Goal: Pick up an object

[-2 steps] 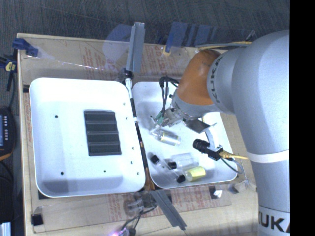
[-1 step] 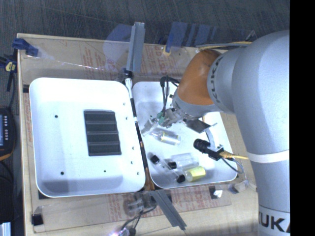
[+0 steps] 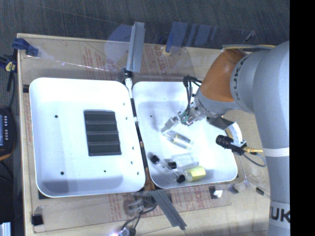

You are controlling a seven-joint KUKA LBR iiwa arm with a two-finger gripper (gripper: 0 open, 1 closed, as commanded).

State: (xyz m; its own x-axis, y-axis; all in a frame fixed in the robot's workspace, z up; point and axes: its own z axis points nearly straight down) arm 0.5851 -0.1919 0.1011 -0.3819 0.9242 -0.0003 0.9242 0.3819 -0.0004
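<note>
One claw (image 3: 173,125) hovers over the right bin (image 3: 224,173), its opening indiscernible.

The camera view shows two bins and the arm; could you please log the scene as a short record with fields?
left bin: holds a dark ribbed rectangular block, lying flat near the middle
right bin: holds several small items
items near the front: yellow object, small black piece
item near the middle: clear object
end effector: low inside the right bin, just above the clear object in the image
grasp: nothing seen between the fingers
arm: reaches in from the right
</note>
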